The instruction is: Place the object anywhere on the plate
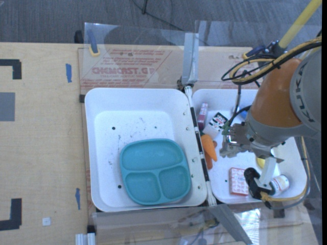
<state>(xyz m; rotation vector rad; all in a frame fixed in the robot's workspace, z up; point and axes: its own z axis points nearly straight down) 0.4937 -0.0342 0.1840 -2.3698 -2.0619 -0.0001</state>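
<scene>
One teal plate [153,170] is seen in the left bin [102,137], while one carrot [209,149] and one pink bottle [203,115] are seen in the right bin [222,188] near the hand [230,138], whose state cannot be told.

Left bin [110,131]: bare floor from 9 to 12 o'clock of plate [153,171]
Right bin [220,185]: carrot [209,148] against 9 o'clock wall, red box [238,181] at 6 o'clock

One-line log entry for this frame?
arm: over right bin | plate: in left bin | carrot: right bin, near left wall | placing: not yet done
</scene>
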